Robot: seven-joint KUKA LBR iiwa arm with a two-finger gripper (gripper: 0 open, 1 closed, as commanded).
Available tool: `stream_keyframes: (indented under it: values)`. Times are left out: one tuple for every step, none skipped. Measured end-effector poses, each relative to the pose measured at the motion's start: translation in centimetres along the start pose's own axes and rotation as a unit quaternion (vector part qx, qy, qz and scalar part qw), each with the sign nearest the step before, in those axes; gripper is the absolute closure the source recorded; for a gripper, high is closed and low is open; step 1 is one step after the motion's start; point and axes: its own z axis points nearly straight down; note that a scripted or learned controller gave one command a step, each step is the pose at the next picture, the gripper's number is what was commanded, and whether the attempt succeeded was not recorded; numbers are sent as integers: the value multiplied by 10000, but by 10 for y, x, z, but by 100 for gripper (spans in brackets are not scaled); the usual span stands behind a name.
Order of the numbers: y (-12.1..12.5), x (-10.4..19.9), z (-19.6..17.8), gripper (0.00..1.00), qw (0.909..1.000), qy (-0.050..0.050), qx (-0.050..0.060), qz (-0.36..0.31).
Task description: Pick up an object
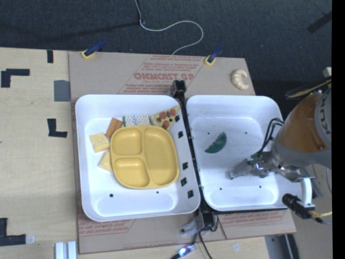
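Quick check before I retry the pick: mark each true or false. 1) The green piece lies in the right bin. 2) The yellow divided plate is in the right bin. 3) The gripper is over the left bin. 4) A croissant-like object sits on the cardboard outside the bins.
1) True: the green piece lies in the right bin.
2) False: the yellow divided plate is in the left bin.
3) False: the gripper is over the right bin.
4) True: the croissant-like object sits on the cardboard.
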Motion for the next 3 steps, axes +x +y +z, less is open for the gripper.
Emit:
stream_keyframes:
  values:
    - [0,0,-10,100,10000,-7,-6,-2]
    - [10,5,-59,100,10000,3,-13,-9]
    - [14,11,-120,100,10000,-2,-23,-12]
